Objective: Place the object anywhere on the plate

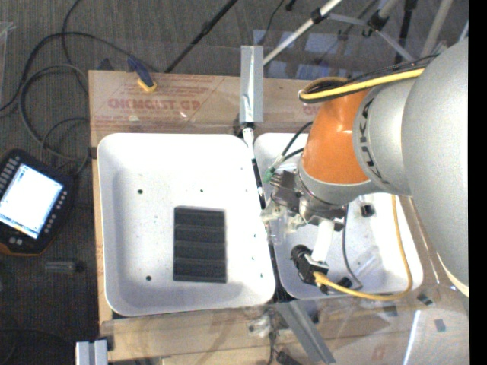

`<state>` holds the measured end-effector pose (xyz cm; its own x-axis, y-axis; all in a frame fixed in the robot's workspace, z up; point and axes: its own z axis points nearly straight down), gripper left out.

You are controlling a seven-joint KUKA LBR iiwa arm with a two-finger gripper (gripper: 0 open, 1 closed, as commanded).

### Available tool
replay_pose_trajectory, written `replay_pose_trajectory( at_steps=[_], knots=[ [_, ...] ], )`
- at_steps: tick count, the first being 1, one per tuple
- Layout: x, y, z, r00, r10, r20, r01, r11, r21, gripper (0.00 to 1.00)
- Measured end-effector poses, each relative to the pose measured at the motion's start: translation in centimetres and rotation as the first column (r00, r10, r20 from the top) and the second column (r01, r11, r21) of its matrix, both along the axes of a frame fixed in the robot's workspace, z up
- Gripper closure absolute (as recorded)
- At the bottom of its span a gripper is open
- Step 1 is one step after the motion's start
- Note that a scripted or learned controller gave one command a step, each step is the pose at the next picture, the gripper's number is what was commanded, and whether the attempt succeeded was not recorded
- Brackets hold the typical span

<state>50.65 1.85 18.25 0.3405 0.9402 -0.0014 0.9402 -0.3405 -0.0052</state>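
Note:
A black ribbed rectangular slab [200, 243] lies flat in the middle of the left white bin [122, 226]. The arm, with its orange band [335, 147], hangs low over the right bin [384, 268]. My gripper [280, 217] sits at that bin's left wall, just right of the divider between the bins. The wrist hides most of the right bin's floor, and I cannot make out any object at the gripper.
A small dark spot [368, 210] shows on the right bin's floor beside the wrist. A tablet [29, 201] lies on the floor left of the bench. A metal post [251, 82] stands behind the bins, with cables trailing across the carpet.

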Motion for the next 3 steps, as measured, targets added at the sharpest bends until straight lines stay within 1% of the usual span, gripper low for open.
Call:
replay_pose_trajectory(
  at_steps=[1,2,3],
  knots=[
    [-2.4,6.4,4.7,0.998,0.061,0.0,-0.061,0.998,0.0,1.0],
    [-2.4,11.7,2.5,0.894,0.447,-0.001,-0.447,0.894,0.002,1.0],
    [-2.4,11.7,2.5,0.895,0.447,0.0,-0.447,0.895,0.001,0.0]
  ],
)
